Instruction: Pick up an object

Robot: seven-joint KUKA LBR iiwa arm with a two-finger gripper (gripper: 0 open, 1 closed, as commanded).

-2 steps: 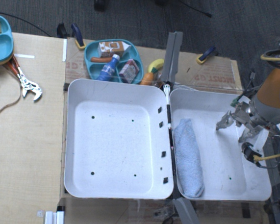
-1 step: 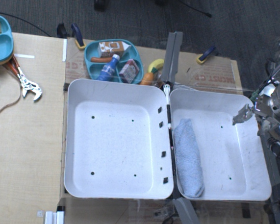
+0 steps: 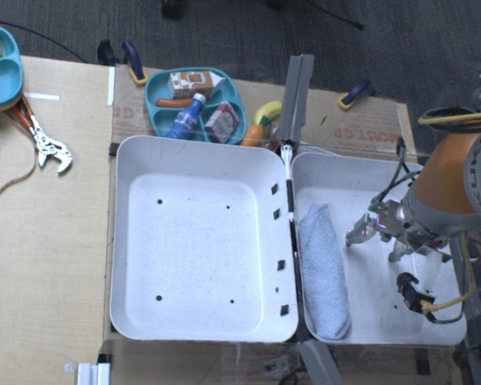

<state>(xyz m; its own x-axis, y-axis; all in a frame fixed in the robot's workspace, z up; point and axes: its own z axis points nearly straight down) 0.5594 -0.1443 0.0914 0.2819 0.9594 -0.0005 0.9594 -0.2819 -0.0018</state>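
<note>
A rolled pale blue-grey towel (image 3: 324,270) lies lengthwise along the left side of the right bin (image 3: 363,330). My gripper (image 3: 378,241) hangs over the middle of that bin, a short way to the right of the towel and apart from it. Its two fingers (image 3: 358,233) are spread open, with only the white bin floor between them. The grey arm with its orange band (image 3: 450,174) reaches in from the right above the bin's far right part.
The left bin (image 3: 117,243) adjoins the right one, with a grey post (image 3: 296,100) rising at their shared back edge. Behind the bins stand a teal tray (image 3: 159,116) of small items, a banana (image 3: 268,112) and clamps. A wrench (image 3: 50,150) lies far left.
</note>
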